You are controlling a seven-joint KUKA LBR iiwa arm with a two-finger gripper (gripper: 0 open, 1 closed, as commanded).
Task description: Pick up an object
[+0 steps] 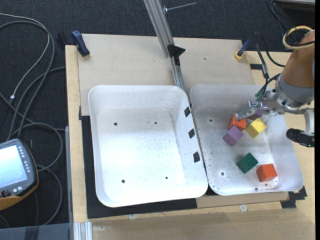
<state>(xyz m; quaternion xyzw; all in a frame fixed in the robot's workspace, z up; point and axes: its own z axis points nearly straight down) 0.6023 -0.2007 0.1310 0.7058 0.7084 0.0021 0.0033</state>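
You see the gripper (252,111) low in the right bin (210,104), finger state impossible to tell, just above an orange block (237,121), yellow block (256,128) and purple block (232,135).

Light wooden bench (130,59), seen at a slant from above. Two shallow white bins sit on it side by side, touching at the middle: left bin (100,104) and right bin (210,96). Black mat (92,211) shows under the left bin's front and left edges. Blue clamp (80,42) grips the bench's far-left corner, another clamp (242,49), blue and yellow, sits at the far-right edge. Aluminium pole (159,21) rises from the bench's back middle, just behind where the bins meet.
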